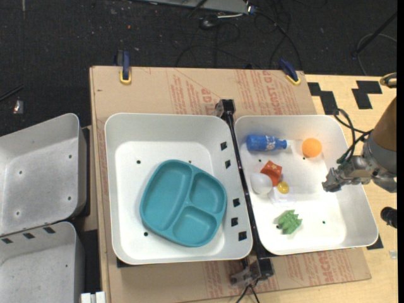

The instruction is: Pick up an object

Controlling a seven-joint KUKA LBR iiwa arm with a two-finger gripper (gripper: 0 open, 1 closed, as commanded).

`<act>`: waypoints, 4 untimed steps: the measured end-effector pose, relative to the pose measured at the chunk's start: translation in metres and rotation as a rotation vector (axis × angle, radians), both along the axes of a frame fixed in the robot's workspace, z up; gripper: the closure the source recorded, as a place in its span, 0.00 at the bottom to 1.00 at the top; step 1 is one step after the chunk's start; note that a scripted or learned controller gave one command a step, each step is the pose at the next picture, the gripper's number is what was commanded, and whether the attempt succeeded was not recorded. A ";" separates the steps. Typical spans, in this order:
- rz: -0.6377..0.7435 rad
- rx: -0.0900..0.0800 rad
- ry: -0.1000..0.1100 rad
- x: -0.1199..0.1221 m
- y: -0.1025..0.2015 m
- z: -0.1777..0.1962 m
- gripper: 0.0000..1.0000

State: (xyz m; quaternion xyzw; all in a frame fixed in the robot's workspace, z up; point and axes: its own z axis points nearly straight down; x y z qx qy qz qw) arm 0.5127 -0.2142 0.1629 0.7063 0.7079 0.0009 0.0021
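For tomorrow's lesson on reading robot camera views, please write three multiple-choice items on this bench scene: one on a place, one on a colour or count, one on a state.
1. Where does the teal divided plate lie?
A. In the left bin
B. In the right bin
C. On the cardboard outside both bins

2. What colour is the ball in the right bin?
A. Purple
B. Orange
C. Black

3. How does the blue bottle sit?
A. Standing upright
B. Lying on its side
C. Held up in the air by the gripper

Answers:
1 A: the plate rests on the floor of the left bin.
2 B: the ball near the bin's far wall is orange.
3 B: the bottle lies flat on the bin floor, while the gripper is at the bin's right wall, away from it.
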 end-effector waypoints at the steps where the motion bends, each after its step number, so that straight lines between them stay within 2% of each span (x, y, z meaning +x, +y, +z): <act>1: 0.001 -0.001 -0.001 0.011 0.000 0.049 1.00; 2: 0.001 -0.001 -0.002 0.009 0.000 0.113 1.00; 4: 0.005 0.002 0.002 0.045 0.097 0.113 1.00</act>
